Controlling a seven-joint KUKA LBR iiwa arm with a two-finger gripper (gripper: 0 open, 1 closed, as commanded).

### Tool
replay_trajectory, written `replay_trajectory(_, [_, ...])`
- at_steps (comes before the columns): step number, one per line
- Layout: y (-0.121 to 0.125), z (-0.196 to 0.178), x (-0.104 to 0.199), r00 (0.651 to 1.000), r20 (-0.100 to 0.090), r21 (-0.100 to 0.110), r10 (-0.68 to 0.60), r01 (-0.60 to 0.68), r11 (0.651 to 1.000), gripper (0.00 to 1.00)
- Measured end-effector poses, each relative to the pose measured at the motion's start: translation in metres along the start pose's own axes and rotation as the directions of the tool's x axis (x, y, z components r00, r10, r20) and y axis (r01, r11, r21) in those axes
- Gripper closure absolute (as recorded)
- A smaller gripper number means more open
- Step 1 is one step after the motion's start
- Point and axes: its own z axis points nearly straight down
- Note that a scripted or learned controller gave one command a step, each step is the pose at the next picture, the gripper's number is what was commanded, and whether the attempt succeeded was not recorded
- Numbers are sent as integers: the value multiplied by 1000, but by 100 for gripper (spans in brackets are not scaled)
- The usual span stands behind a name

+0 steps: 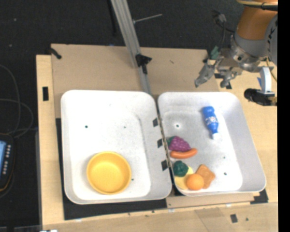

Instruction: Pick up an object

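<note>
Above rt bin (241, 129): pincer (213, 76) spread, holding nothing; blue bottle (210, 119) below, yellow bowl (108, 172) left bin.

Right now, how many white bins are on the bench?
2: the left bin holds a yellow bowl; the right bin holds the toy food.

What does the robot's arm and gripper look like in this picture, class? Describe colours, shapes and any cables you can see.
The arm is a thick rounded cylinder with a broad orange band above a grey wrist section. Thin cables loop around its top. Below the wrist sits the gripper, a compact grey metal assembly with dark fittings and two slim fingers. A small green spot shows on its side.
</note>
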Motion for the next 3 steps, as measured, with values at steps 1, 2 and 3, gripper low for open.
replay_trajectory(1, [0,0,-1,1000,1,0,0,0,1000,0])
replay_trajectory(2, [-1,42,2,1000,1,3,-1,1,1000,0])
replay_trajectory(3, [1,104,7,1000,0,6,-2,2,1000,0])
